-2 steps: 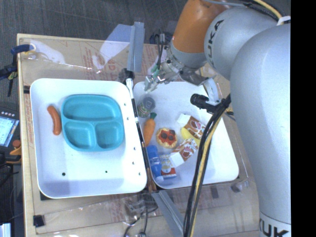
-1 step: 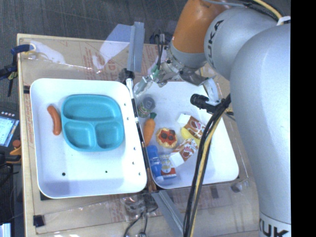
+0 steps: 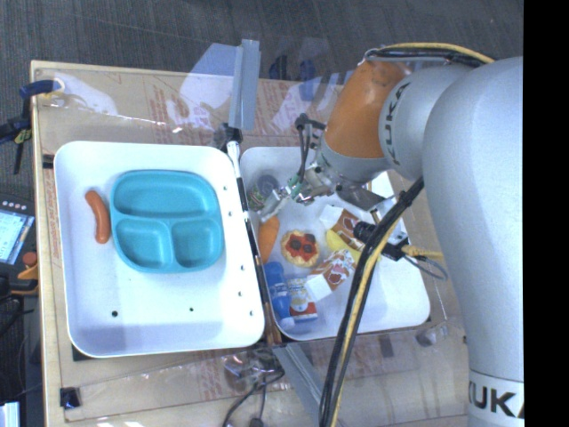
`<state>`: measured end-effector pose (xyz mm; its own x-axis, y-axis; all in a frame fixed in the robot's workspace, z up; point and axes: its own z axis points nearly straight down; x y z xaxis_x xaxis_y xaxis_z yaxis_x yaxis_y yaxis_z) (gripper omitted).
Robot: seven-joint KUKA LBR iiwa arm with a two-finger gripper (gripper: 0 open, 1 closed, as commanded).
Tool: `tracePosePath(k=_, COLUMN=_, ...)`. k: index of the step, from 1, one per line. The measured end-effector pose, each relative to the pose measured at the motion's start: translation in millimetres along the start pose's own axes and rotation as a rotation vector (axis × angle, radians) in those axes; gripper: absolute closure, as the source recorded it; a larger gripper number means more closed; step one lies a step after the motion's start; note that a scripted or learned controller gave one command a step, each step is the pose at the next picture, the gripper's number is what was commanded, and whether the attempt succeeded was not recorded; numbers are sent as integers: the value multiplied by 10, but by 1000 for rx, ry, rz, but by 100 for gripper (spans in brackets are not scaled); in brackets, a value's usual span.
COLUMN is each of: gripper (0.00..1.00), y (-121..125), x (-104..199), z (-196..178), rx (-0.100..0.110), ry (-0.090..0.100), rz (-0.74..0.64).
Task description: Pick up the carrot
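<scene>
**A:** Start at the near edge. What lies closest?

**B:** The front rim of the right bin (image 3: 356, 331), with a yellow cable (image 3: 353, 310) and a black one crossing over it. Just inside sits a blue bottle (image 3: 277, 294) with a small red-and-white item beside it; I cannot read what that one is.

**A:** And the carrot?

**B:** The carrot (image 3: 268, 237) lies in the right bin, hard against its left wall, just beyond the blue bottle. It is a short orange piece standing roughly lengthwise along the wall, and nothing is gripping it. Beside it to the right is a round pastry with red filling (image 3: 301, 248), then some crumpled wrappers (image 3: 342, 243) partly under the cables.

**A:** The tool?

**B:** The gripper (image 3: 286, 192) hangs over the far left part of the right bin, past the carrot's far end and apart from it. Its tips blur into shiny clutter there, so I cannot tell how it is set. The grey arm (image 3: 462, 149) hides the bin's right side and far corner.

**A:** The other bin?

**B:** The left bin (image 3: 71, 310) holds a teal divided tray (image 3: 169, 218), with a sausage (image 3: 100, 214) just left of it, close but apart. Farther back, the bench (image 3: 133, 96) carries clear plastic, hard to make out.
</scene>
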<state>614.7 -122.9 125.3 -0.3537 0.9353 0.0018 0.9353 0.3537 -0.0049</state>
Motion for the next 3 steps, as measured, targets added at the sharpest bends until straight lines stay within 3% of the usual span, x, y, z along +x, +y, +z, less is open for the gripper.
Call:
tracePosePath(k=1, gripper=0, y=-488, x=108, z=344, rx=-2, ry=0, rz=25)
tracePosePath(k=2, gripper=100, y=-494, x=105, z=254, rx=1, ry=0, rz=20)
tracePosePath(k=3, gripper=100, y=426, x=279, z=-662, rx=-4, ry=-1, rz=103)
